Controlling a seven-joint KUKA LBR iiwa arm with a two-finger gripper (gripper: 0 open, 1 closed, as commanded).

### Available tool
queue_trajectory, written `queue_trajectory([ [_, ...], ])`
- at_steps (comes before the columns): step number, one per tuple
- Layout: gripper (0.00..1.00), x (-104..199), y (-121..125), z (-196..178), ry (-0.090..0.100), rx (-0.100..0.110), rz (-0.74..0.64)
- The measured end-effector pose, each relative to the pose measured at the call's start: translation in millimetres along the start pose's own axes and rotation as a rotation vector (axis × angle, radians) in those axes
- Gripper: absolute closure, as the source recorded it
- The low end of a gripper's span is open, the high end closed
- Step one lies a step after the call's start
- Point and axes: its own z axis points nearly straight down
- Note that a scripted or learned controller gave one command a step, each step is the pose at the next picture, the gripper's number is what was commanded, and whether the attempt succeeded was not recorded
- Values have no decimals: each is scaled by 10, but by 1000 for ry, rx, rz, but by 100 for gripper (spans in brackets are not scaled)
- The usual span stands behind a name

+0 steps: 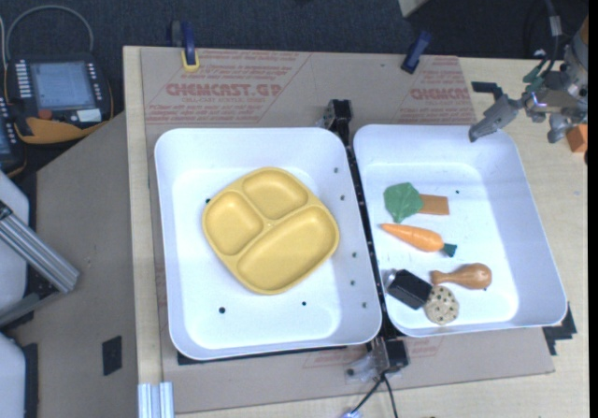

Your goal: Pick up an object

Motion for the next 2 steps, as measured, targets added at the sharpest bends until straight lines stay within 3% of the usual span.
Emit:
queue_trajectory([
  [1,0,5,25,-69,-3,-12,-3],
  [2,0,-20,-10,523,-3,-10,-3],
])
